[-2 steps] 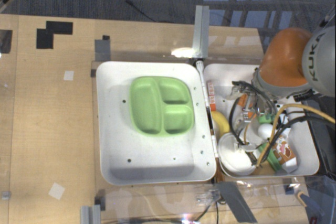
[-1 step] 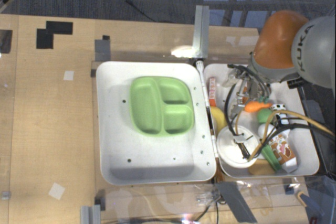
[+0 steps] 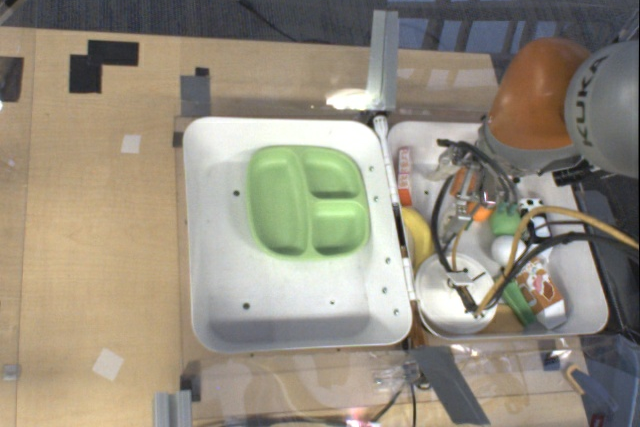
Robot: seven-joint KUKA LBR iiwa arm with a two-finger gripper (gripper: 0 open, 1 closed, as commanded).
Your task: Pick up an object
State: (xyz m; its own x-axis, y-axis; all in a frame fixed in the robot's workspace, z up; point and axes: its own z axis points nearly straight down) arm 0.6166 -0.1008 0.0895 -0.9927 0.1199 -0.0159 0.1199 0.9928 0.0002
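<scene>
Broadly, you see the bench (image 3: 90,245) bearing two bins side by side. Your left bin (image 3: 215,315) holds a green tray (image 3: 305,200) with three compartments, set near the middle with bare white floor on every side, widest toward the near edge. Your arm (image 3: 575,105) enters from the right, its orange band over the far rim of the right bin (image 3: 598,300). That bin is crowded: a white bowl (image 3: 440,300) sits in the near left corner, a yellow object (image 3: 416,235) just beside the dividing wall, a printed carton (image 3: 543,290) toward the near right. The gripper (image 3: 468,215) hangs among cables above the bowl; you cannot tell how far it is open, nor whether it grips anything. No print is legible.
</scene>
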